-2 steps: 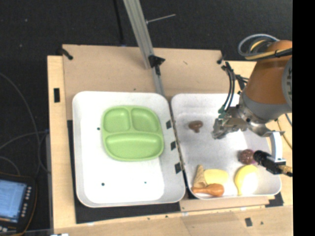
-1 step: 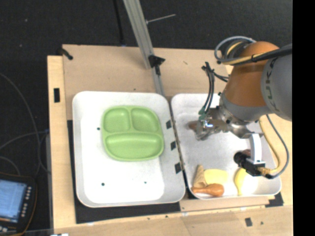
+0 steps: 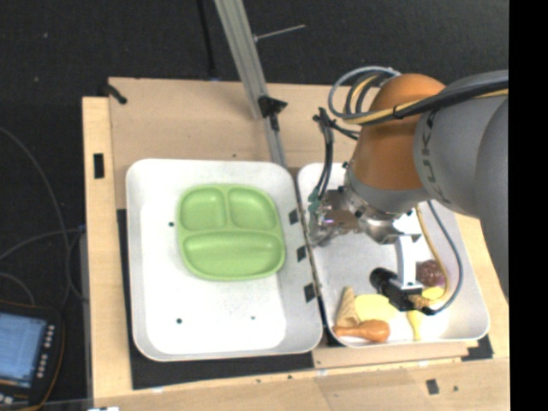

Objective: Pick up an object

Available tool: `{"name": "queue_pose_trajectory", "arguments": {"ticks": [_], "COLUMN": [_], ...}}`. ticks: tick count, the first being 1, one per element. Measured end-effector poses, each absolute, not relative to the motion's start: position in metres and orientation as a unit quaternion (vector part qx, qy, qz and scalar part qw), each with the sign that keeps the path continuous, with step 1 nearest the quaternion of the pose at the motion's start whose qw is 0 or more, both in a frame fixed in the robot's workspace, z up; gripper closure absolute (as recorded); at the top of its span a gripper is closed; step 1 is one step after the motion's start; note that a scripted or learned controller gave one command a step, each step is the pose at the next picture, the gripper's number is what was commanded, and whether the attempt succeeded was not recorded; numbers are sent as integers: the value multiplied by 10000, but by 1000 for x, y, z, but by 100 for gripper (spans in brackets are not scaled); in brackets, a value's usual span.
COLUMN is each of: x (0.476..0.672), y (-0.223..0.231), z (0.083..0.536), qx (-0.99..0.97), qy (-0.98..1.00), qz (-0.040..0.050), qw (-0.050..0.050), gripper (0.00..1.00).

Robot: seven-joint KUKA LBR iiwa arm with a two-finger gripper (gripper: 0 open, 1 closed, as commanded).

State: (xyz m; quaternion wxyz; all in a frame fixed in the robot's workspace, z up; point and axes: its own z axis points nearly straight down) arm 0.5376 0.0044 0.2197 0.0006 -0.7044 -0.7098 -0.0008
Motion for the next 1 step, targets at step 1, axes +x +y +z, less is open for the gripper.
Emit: {"name": "queue_pose_trajectory", "arguments": {"ticks": [1], "x": [542], "y": [66], "z": [220], "qx": [-7038], "qy": [-7104], "qz": [-11], "qw": [5], "gripper": [100]}}
